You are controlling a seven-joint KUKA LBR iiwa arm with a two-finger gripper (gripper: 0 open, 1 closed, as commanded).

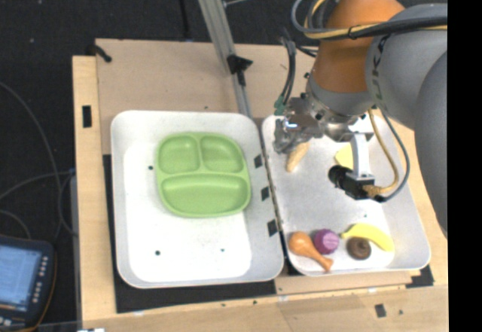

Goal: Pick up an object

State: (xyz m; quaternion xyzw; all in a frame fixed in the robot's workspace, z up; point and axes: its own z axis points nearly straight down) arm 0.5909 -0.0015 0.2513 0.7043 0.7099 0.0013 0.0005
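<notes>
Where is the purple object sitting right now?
The purple object lies near the front edge of the right bin, between an orange pear-shaped toy and a brown piece.

The arm (pixel 407 59) hides part of the right bin (pixel 399 248) (its far corner).

A robotics lab: a bare plywood bench (pixel 173 67) stands on dark carpet, an aluminium rail (pixel 215 14) rises from its far side, loose cables (pixel 34 135) trail at left, and a control tablet (pixel 22 278) lies near left.
</notes>
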